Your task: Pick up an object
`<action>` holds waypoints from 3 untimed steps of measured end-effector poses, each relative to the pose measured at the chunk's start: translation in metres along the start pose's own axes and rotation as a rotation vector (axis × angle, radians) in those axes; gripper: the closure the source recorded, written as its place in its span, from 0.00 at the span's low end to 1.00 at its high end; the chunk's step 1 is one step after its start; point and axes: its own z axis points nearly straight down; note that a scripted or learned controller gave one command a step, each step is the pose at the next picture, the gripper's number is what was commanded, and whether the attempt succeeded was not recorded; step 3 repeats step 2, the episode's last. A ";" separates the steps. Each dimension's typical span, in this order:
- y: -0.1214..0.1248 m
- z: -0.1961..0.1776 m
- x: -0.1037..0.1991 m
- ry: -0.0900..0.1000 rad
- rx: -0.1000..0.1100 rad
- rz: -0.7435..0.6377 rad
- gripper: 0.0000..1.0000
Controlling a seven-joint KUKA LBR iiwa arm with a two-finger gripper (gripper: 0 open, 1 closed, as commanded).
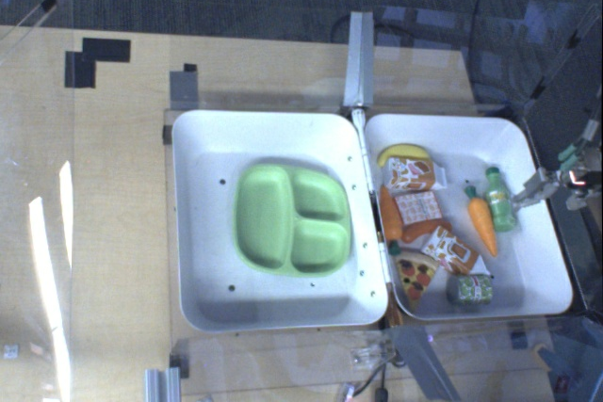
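Observation:
The right bin (pixel 542 282) holds several toy foods. A yellow banana (pixel 405 152) lies at the back, with an orange-and-white carton (pixel 412 173) just in front of it. A carrot (pixel 482 223) lies next to a green bottle (pixel 498 200) on the right side. A pizza slice (pixel 412 276) and a small green can (pixel 471 289) lie near the front. My gripper (pixel 544 186) reaches in at the bin's right rim, just right of the green bottle and low over it. Most of the arm is cut off by the frame edge.
The left bin (pixel 198 287) holds a green divided plate (pixel 292 219). A metal post (pixel 360 61) stands behind the seam between the bins. More cartons (pixel 420 206) crowd the right bin's left half. The wooden bench top (pixel 85 231) extends to the left.

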 end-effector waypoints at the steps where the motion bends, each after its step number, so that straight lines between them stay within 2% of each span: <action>1: 0.018 0.112 0.016 0.001 0.002 0.194 0.00; 2: 0.059 0.192 0.027 0.007 -0.007 0.196 0.00; 3: 0.059 0.192 0.027 0.007 -0.007 0.196 0.00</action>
